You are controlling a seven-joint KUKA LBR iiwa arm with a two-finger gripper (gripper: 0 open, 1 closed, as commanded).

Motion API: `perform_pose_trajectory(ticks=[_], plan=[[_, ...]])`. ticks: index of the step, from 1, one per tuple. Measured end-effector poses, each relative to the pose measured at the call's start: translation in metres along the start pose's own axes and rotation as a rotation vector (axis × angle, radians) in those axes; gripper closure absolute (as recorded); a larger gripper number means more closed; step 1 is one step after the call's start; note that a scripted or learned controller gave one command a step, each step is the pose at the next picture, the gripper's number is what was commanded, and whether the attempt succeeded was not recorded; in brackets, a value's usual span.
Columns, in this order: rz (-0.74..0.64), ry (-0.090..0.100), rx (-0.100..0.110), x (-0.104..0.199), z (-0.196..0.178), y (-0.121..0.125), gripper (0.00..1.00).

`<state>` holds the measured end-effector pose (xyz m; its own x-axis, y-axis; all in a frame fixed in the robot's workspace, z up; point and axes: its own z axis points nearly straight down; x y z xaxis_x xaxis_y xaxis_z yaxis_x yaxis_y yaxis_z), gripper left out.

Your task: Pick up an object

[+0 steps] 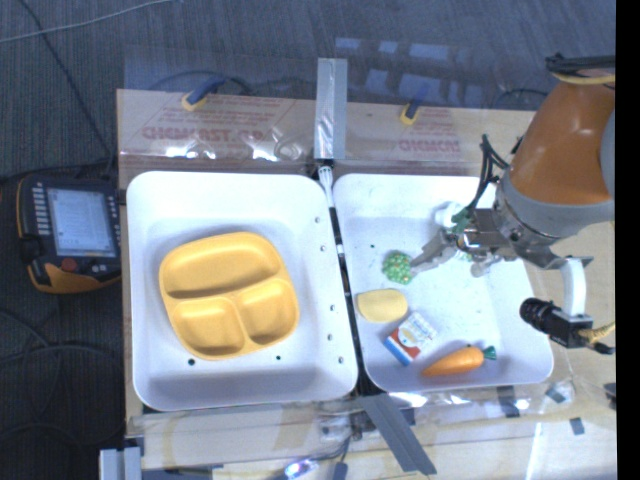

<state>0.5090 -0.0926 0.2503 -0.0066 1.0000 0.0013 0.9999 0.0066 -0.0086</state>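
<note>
Bright, even overhead light; the two shallow white plastic bins (340, 193) look slightly washed out, shadows stay soft, and fine detail is mildly blurred.

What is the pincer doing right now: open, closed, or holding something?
Pincer: open, holding nothing, its tips beside the green broccoli piece.

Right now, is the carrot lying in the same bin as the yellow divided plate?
No, the carrot lies in the right bin; the yellow plate is in the left bin.

A green broccoli piece (398, 266), a pale yellow round piece (382, 305), a red-and-white carton (409, 337) and an orange carrot (456, 360) lay in the right bin (520, 298). The carrot rested near its front edge, beside the carton.
</note>
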Motion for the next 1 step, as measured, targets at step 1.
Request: perform_pose_trajectory(ticks=[1], plan=[[0.069,0.002,0.002,0.0284,0.0471,0.0719,0.00]])
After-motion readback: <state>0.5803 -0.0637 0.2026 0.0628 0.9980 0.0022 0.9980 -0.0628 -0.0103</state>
